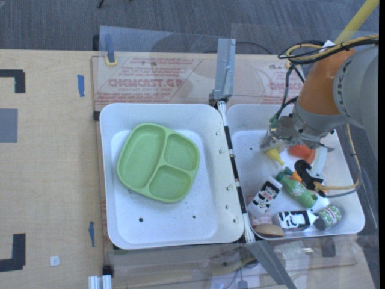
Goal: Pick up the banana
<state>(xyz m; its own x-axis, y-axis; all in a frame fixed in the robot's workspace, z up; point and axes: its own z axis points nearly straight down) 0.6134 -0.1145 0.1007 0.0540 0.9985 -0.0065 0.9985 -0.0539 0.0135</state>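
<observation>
A pale wooden bench (48, 179) meets grey, seemingly carpeted floor (180, 5) beyond its far edge.

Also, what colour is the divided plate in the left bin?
Light green, all three compartments alike; the divided plate shows plainly in the camera view.

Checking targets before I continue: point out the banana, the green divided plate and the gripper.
banana (275, 156): camera view, on its yellow body just under the gripper.
green divided plate (158, 161): camera view, on its central ridge.
gripper (274, 142): camera view, at its fingertips above the banana.
</observation>
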